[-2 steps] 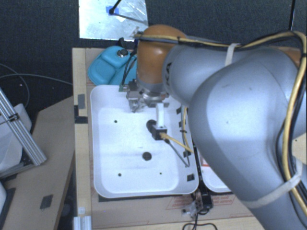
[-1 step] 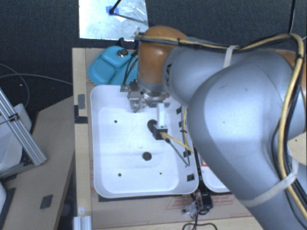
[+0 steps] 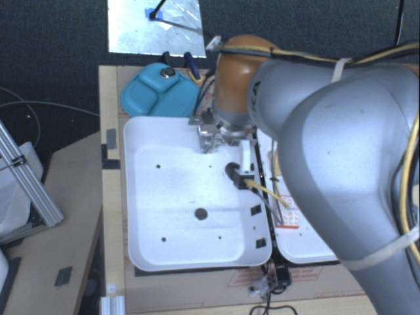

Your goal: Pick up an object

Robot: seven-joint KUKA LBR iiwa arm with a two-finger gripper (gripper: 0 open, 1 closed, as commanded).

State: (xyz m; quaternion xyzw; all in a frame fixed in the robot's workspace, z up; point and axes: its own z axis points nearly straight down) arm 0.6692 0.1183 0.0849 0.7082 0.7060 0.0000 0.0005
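Note:
My gripper point(image 3: 209, 138) hangs low over the back edge of the left bin point(image 3: 141, 195), just under the orange band of the wrist. I see nothing held in it. A small dark round thing point(image 3: 201, 214) lies on the left bin's floor, well in front of the gripper and apart from it. In the right bin point(image 3: 308, 251) a flat white item with red print point(image 3: 289, 216) peeks out from under the arm, which hides most of that bin.
A blue plastic object point(image 3: 159, 92) sits on the bench just behind the left bin, close to the gripper's left. Farther back lies a shiny metal sheet point(image 3: 154, 15). An aluminium frame point(image 3: 26, 182) stands at the far left.

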